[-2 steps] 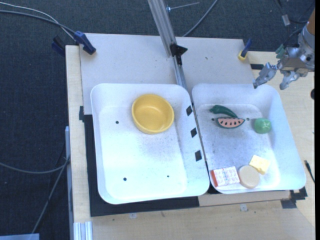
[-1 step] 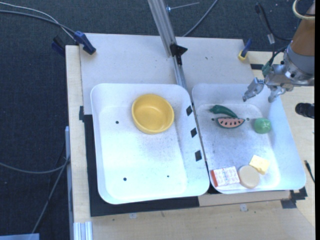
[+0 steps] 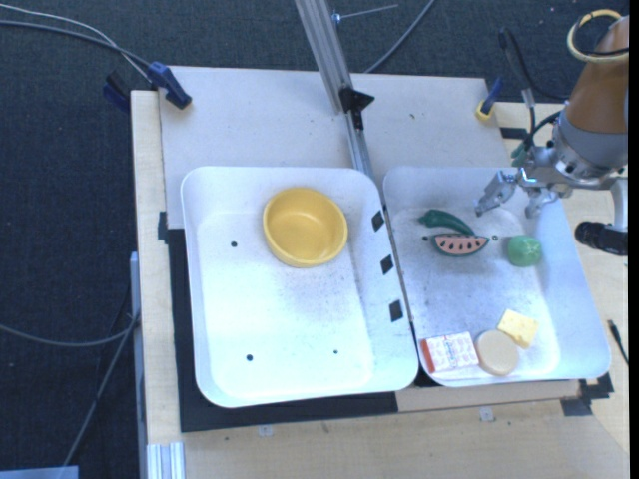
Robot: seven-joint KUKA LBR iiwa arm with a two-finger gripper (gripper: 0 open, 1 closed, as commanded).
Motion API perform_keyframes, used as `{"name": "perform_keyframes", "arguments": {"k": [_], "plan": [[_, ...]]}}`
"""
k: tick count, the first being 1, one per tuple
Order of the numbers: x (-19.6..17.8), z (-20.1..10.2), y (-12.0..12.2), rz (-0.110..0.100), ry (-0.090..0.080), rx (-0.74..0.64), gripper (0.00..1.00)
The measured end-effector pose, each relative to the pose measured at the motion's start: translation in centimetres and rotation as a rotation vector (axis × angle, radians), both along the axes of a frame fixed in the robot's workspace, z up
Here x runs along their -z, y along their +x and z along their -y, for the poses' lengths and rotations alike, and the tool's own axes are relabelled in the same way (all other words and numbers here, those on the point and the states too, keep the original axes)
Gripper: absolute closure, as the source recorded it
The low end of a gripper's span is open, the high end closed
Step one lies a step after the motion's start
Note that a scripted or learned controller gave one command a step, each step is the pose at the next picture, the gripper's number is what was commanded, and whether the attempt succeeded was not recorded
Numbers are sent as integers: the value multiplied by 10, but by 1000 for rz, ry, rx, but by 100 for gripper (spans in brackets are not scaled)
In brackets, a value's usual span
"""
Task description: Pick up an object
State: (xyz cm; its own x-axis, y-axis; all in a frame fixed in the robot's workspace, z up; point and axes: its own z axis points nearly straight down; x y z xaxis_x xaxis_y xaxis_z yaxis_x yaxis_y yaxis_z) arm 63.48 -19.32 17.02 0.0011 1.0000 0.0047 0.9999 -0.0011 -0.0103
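Observation:
My gripper (image 3: 515, 197) hangs over the far side of the right bin (image 3: 439, 297), its two fingers spread open with nothing between them. Just below it lie a green ball (image 3: 523, 250), a watermelon slice (image 3: 459, 243) and a dark green pepper-like piece (image 3: 440, 221). Near the right bin's front edge sit a yellow cheese wedge (image 3: 517, 326), a round tan disc (image 3: 496, 352) and a small red-and-white packet (image 3: 449, 351). A yellow bowl (image 3: 305, 227) stands at the back of the left bin (image 3: 230, 307).
A slanted metal pole (image 3: 329, 53) crosses the back of the bench and ends at the ridge between the bins. Blue clamps (image 3: 168, 83) hold the bench's far corners. Cables run over the dark floor on the left.

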Motion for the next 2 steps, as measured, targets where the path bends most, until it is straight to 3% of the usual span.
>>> {"name": "perform_keyframes", "arguments": {"k": [1,2], "plan": [[55,-5,-10,-2,1,0,0],[39,-5,-7,7,0,-1,100]]}}
